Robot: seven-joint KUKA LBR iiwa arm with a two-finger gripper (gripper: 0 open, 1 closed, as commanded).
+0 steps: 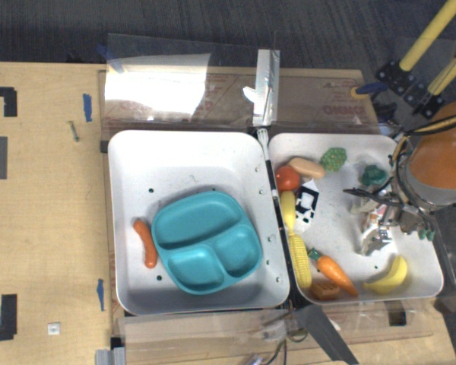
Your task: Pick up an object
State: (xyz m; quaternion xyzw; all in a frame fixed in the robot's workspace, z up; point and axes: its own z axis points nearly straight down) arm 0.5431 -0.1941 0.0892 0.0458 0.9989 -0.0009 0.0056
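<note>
The arm (433, 166) comes in from the right over the right bin (342, 268), its orange band at the frame's right edge. The gripper (376, 223) hangs over the bin's middle-right part, pointing down toward the white floor. Its metal parts blur together here, so I cannot tell how it stands, and nothing is plainly seen in it.

The right bin holds the toy food. A broccoli (334, 158) lies near the back wall, and a dark green piece (374, 176) sits to its right, just behind the gripper. Along the left wall a bun (306, 166) rests at the back, with a tomato (287, 179) touching it. A black and white tag (307, 202) lies just beside the tomato. A corn cob (299, 258) runs along the left wall toward the front. A carrot (334, 271) lies at the front, its green end near the corn. A banana (390, 274) lies in the front right corner, near the gripper but apart from it.

The left bin (129, 158) holds a teal tray (205, 239) with three compartments, set near the middle. An orange sausage (145, 243) lies just beside the tray's left edge, on the bin floor
</note>
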